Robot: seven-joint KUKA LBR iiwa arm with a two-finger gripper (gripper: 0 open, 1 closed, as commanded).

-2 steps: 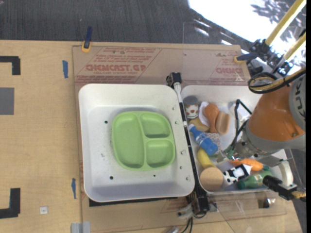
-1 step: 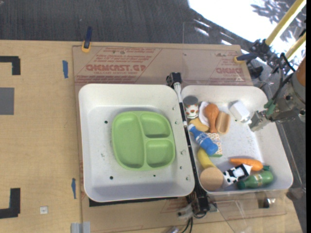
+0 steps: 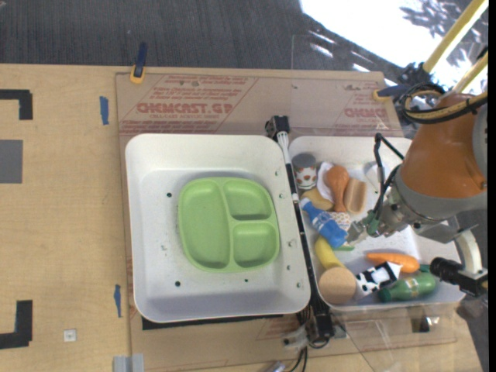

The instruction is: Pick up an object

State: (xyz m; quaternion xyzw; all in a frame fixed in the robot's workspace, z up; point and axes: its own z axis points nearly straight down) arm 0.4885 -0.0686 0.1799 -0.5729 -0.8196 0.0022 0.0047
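While nothing looks lifted yet, the pick seems barely begun: the gripper (image 3: 370, 225) hangs low in the right bin (image 3: 364, 147), just right of the blue bottle (image 3: 325, 225); whether it is open or closed cannot be told, and the toys lie around that bottle

The light wooden counter (image 3: 62, 231) carries a brown cardboard sheet printed with red lettering (image 3: 194, 99), held by an orange clamp (image 3: 139, 72) at its far left corner. Two shallow white plastic bins sit on it, touching side by side: the left bin (image 3: 147, 208) and the right bin (image 3: 434, 301). Black tape marks (image 3: 19, 103) and blue tape strips (image 3: 104, 108) dot the counter's left part.
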